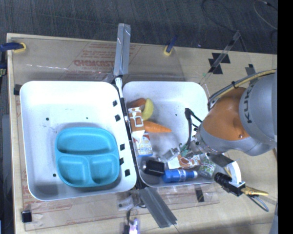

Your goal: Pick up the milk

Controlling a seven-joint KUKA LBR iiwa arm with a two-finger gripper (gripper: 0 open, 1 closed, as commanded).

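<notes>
One pincer is at work here: the gripper sits low in the right bin, under the arm's orange band, among crumpled wrappers. Whether it is released or clenched cannot be told, as the wrist hides it. Nothing can be seen in its grasp. Just below it lies a blue bottle, and to that bottle's left a black object. The milk carton lies further left, apart from the gripper, close to the wall shared with the left bin, which holds a blue tray. Above the carton are a carrot, a banana and a second small carton. The step in hand looks like the approach. The next move calls for shifting left over the milk carton and descending. Its long axis seems to run along the dividing wall, top end up-view, so closing across its narrow sides should suit.
</notes>
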